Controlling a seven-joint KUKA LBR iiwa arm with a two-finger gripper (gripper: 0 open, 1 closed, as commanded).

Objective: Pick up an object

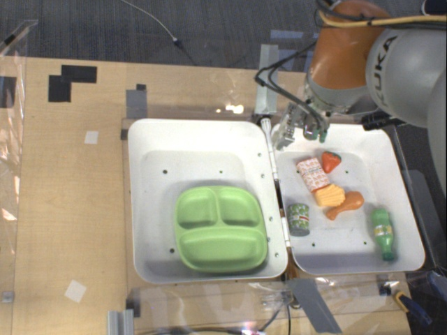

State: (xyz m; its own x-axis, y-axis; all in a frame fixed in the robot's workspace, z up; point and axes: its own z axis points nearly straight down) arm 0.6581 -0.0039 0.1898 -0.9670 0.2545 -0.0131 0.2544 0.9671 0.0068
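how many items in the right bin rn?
5, maybe more hidden under the gripper: strawberry at back, pink box beside it, chicken leg mid-bin, can by the left wall, green bottle front right.

A pale wood-grain desk (70, 208) fills most of the view, its surface lit evenly with a small bright glare spot near the far edge. Black tape marks (70, 81) sit at its far left, with small pale square patches (91, 137) lower down. Grey metal brackets (137, 102) stand at the corners of the bins. Beyond the desk lies dark grey carpeted floor (174, 12), crossed by a thin cable (150, 16).
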